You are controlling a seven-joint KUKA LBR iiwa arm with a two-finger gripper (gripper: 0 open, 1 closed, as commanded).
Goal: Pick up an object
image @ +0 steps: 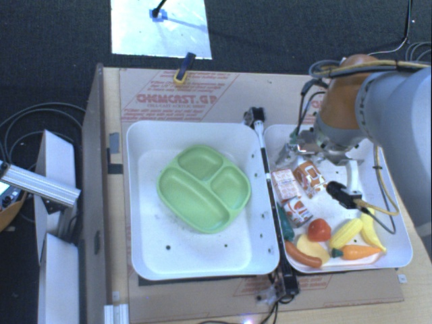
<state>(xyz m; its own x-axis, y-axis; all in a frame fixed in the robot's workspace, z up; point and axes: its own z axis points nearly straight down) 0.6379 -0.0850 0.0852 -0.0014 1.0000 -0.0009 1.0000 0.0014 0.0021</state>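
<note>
The right bin (398, 248) holds a heap of toy food. A pink and white carton (283, 183) lies beside an orange carton (310, 176), with a red and white carton (297, 210) below them. Nearer the front lie a red tomato (319, 229), a yellow corn cob (345, 233), a banana (373, 229), a carrot (358, 252) and a sausage (301, 255). My gripper (307, 155) hangs low in the back of this bin, just above the orange carton. The wrist hides its tips.
The left bin (145, 248) bears a green divided plate (204, 188). A black-tipped rod (260, 140) runs along the wall between the two bins. A dark green piece (286, 225) lies against that wall. Cables loop around the arm at the right.
</note>
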